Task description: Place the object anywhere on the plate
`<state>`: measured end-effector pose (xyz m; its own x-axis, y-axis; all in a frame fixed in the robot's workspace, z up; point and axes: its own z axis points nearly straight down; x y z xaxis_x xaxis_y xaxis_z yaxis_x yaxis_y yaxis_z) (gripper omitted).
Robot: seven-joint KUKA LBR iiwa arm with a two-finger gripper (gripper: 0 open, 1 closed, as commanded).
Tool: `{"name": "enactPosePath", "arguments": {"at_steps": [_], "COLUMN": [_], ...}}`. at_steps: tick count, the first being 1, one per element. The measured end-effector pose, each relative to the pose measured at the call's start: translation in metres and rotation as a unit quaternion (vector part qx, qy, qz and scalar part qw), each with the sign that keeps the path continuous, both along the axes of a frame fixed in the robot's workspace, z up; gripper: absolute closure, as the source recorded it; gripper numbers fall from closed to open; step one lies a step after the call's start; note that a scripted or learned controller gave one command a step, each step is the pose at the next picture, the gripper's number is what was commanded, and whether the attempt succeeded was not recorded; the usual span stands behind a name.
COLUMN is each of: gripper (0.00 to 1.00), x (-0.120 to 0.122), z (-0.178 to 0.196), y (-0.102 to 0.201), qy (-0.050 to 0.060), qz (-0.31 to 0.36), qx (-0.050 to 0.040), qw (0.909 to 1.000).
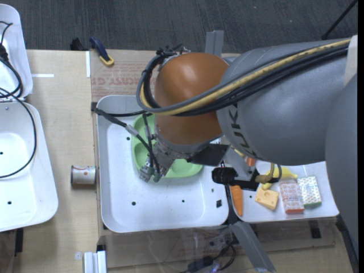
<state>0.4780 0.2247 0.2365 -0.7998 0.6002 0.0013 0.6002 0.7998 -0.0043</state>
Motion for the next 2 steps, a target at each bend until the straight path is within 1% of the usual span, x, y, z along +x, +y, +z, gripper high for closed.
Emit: {"name": "enactPosePath", "arguments": {"at_steps": [1, 2], "gripper": [1.00, 1.00], "x": [0.001, 0.000], "z": [0.021, -0.034], "y": [-0.005, -0.004], "qy": [-0.002, 0.000], "qz": [-0.102, -0.032], "qx": [0.0003, 0.0000], "qw": [0.9948, 0.9995]}}
